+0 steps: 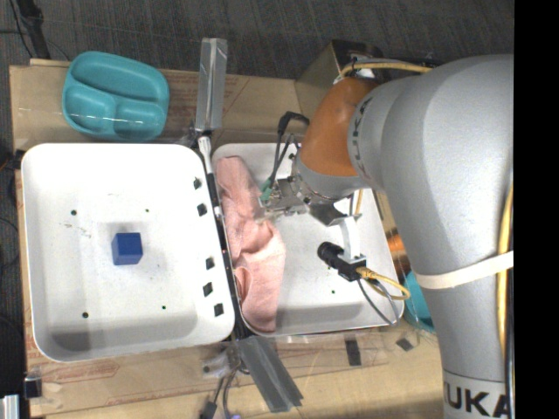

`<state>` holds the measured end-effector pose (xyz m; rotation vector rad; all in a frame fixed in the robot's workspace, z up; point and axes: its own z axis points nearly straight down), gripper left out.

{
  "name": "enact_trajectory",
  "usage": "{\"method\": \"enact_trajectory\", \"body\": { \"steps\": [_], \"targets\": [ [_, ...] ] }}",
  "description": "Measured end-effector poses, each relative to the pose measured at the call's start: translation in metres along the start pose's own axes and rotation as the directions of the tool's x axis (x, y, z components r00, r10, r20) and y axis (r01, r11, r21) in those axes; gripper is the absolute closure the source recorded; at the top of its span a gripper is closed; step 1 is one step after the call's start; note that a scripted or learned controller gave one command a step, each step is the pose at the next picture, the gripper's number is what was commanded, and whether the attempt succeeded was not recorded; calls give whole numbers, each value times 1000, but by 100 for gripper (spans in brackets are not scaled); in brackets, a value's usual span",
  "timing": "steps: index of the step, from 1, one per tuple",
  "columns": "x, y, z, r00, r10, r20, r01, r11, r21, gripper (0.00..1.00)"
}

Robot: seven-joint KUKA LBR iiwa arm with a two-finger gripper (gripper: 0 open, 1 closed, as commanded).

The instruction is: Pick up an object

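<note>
Claw (272,197): low in the right bin, at the right edge of the pink cloth; whether it is open or closed, and whether it has hold of anything, cannot be told from this slant
Pink cloth (253,251): soft and crumpled, lying in a long strip along the right bin's left wall
Arm (437,173): smooth grey shell with an orange band (332,133) above the wrist; it comes in from the right, covers the right bin's right side and is cut off at the near edge
Right bin (336,308): shallow, white, with rounded corners
Left bin (52,182): the same make, just beside it on the left
Blue cube (127,248): small and sharp-edged, alone on the left bin's floor, well apart from the claw
Surface (179,90): pale wood, carrying both bins
Teal dish (115,94): moulded, with compartments, on the surface at far left
Floor (131,7): dark carpet beyond the far edge
</note>
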<state>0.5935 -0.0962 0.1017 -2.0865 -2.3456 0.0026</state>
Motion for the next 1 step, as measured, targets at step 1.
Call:
{"method": "enact_trajectory", "body": {
  "steps": [1],
  "targets": [
    [63, 43, -96, 982, 189, 0, -189, 982, -1, 100]
  ]
}}
